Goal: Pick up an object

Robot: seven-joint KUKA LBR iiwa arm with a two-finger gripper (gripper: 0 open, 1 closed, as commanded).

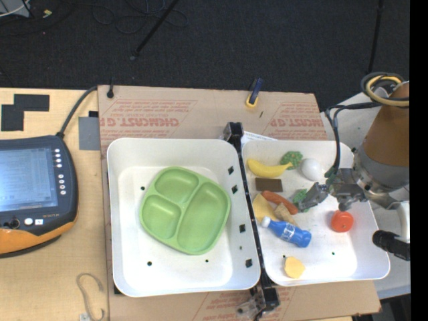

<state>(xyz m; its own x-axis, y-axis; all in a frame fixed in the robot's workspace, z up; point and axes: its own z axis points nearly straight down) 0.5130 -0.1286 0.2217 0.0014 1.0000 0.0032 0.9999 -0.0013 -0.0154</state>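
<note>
On the surface [73, 259] stand two white bins: the left bin [124, 179] carries a green divided plate [185, 209], and the right bin [364, 263] holds the small things to pick from, among them a banana [267, 168], a blue bottle [289, 233], a white ball [311, 168] and a red tomato [342, 221]. The arm [384, 142] reaches low over the right bin, its tool [319, 196] just beside a green piece [301, 196] and a carrot-like stick [277, 202]. I cannot tell how far open it is and see nothing clearly held, so I judge the pick not yet done.
</note>
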